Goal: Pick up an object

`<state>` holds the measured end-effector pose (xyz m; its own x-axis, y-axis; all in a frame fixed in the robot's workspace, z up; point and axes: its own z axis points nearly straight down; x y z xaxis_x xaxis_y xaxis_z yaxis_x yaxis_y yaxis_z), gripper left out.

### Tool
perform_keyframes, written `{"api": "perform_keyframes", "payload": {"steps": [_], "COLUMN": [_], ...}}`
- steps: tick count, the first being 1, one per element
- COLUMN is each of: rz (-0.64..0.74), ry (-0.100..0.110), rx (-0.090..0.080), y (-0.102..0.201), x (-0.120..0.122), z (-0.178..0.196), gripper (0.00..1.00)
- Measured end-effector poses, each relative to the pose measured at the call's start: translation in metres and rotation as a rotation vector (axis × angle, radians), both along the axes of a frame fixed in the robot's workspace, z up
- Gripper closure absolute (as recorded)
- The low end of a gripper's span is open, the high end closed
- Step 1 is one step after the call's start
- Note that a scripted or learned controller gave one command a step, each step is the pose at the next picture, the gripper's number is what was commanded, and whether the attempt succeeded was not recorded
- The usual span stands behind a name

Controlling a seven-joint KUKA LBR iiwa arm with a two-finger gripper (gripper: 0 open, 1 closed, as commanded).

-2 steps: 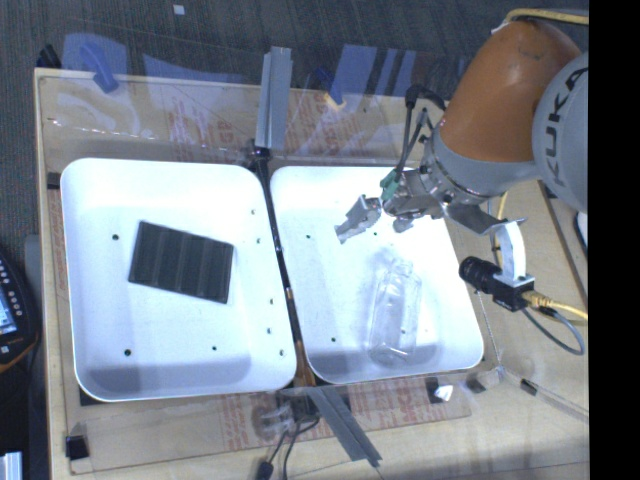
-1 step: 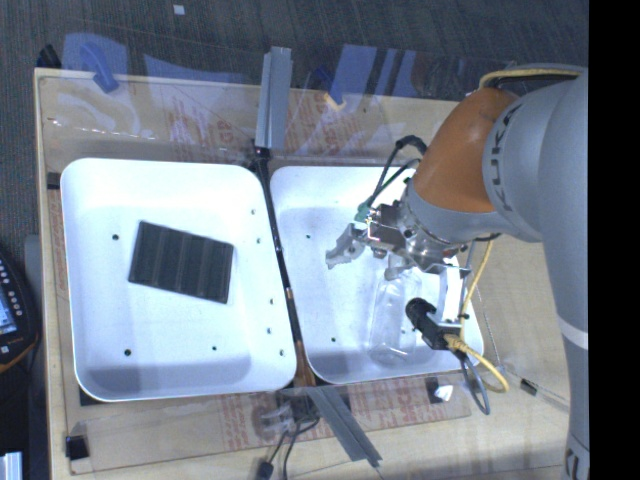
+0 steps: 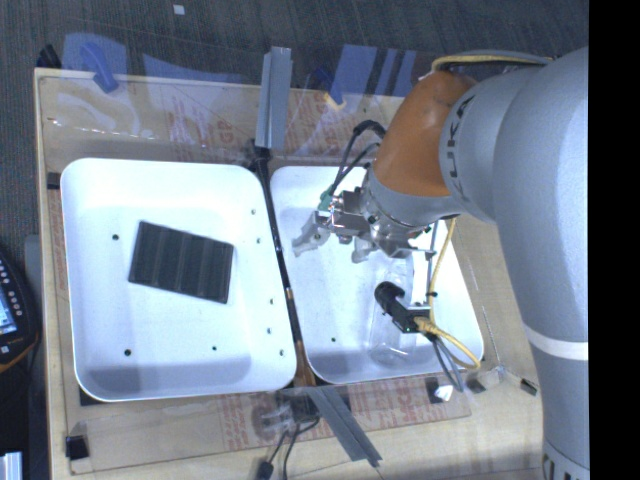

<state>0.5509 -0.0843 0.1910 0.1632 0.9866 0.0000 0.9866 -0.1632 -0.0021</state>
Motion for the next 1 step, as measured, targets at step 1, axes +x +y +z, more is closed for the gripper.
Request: {"api": "perform_keyframes", "payload": {"steps": [1], "rz": [-0.080], "ry": [0.001], "rx": [-0.001], "y": [-0.0406], "x": [0.0230], "z": [0.0013], "gripper": [0.00]}}
